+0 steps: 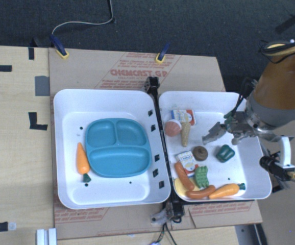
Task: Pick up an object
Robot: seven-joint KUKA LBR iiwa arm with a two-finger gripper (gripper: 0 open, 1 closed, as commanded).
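My gripper [223, 136] hangs over the right bin [254, 184], its fingers spread open with nothing between them. One fingertip [209, 136] points left toward a tan stick [186, 132]; the other sits just above a dark green pepper [225, 153]. A brown round piece [200, 153] lies below the gripper. Further left are a pink ball [173, 128] and a white carton [181, 116]. Along the near wall lie a red sausage [183, 176], a green toy [201, 176] and an orange carrot [224, 190].
The left bin [66, 106] holds a blue divided plate [118, 147] and a carrot [82, 160] beside it. A black divider [157, 137] runs between the bins. The arm's grey and orange body [275, 91] stands over the right bin's far right corner.
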